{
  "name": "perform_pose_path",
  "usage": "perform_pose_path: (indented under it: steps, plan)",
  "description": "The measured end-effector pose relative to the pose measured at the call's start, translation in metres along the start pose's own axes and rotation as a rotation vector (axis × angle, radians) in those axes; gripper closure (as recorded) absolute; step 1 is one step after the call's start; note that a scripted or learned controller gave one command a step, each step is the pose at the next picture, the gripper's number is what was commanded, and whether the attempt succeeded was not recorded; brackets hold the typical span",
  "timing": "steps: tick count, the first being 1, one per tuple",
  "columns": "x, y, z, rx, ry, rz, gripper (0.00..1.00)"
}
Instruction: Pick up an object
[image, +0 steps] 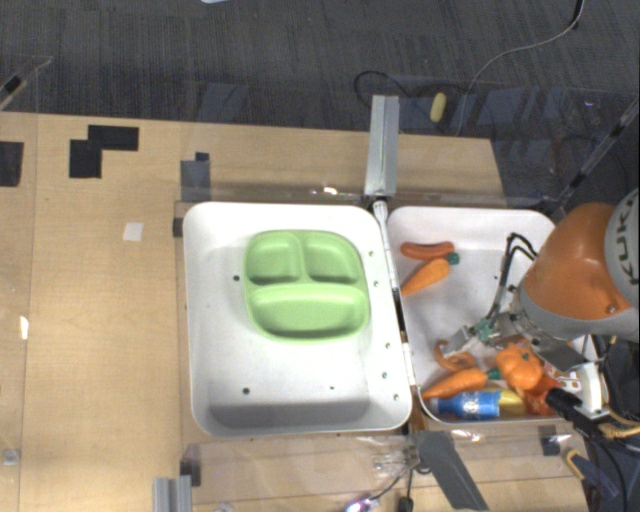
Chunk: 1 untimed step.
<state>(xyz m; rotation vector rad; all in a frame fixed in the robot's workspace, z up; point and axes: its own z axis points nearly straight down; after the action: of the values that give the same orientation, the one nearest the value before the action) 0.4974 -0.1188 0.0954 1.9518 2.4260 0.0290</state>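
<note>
Camera view: the grey arm (590, 280) with its orange band enters from the right edge of the frame and bends down over the right-hand bin (470, 225). Its gripper (478, 338) hangs low in the bin's lower half, just above a cluster of toy food. How far the fingers stand apart cannot be told, as the wrist and a tangle of cable and metal parts cover them; no item can be seen between them.

Just below and beside the gripper lie an orange carrot (458, 382), a blue bottle-like toy (470, 404) with a yellow end, and a rounded orange piece (518, 368), packed together against the bin's lower wall. Toward the upper left of the same bin, well apart from the gripper, a red sausage (428, 250) lies above a second carrot (427, 275). The arm's bulk hides the bin's right side, and the items under the wrist are hard to separate.

The left-hand bin (215, 380) holds a green divided plate (305, 283) with three compartments, set near its centre.

Both bins rest on a pale wooden bench (90, 330) marked with black squares at the upper left of the frame. Dark carpet (200, 50) runs across the top, crossed by a thin cable.
</note>
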Motion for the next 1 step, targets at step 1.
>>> perform_pose_path:
  steps: [1]
  plan:
    - [0.0029, 0.0019, -0.0089, 0.003, 0.010, -0.003, 1.00]
